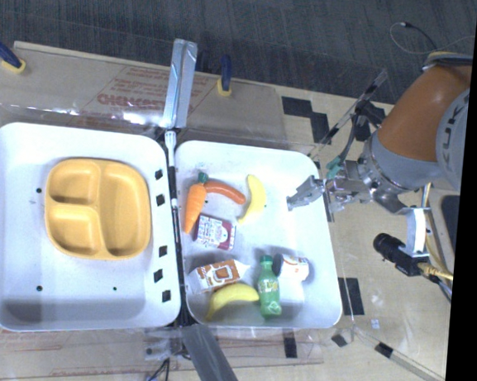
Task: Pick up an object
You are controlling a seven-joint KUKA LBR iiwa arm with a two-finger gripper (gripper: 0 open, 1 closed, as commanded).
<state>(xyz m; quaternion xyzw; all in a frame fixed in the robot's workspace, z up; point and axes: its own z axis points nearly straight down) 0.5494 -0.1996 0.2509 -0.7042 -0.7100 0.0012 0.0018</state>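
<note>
On the wooden bench, the right white bin holds a light, stiff plastic yellow banana, best pinched mid-curve by the empty, seemingly spread gripper.

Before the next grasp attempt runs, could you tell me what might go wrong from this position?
1. The toys in the right bin are crowded: the green bottle touches a banana and a small carton, so a grasp there could nudge or catch a neighbour.
2. The gripper hovers by the bin's right wall, so a straight descent might clip the rim.
</note>
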